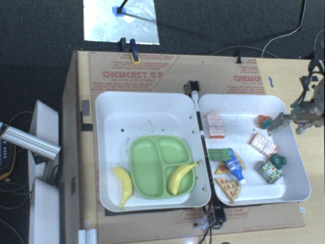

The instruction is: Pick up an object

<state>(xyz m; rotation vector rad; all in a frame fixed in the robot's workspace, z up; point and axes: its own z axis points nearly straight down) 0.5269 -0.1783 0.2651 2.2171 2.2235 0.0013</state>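
**Gripper at the right bin's far right rim, next to a small red object**

Nearest in the right bin, close to the centre divide: a pizza-slice toy, lying flat. Just beyond it, a blue bottle lying on its side, touching or overlapping a green block on its far left. Over on the bin's near right, a green-and-white carton with a dark teal item just beside it on the far side. Slightly farther, a red-and-white box, tilted, apart from the rest.

In the left bin, towards the near side: a green divided plate with one banana resting in its near right compartment. A second banana outside the plate, on the bin floor at its near left edge.

Farther back in the right bin, an orange-and-white box beside the divide. Across from it, near the far right wall, the red object, too small to identify. Reaching in from the right at that same depth, the gripper, just beside the red object. Whether open or shut: cannot tell. Nothing seen held.

Beyond both bins, a cardboard sheet with red print, a blue clamp on its far edge, then a shiny metal plate on the dark floor.
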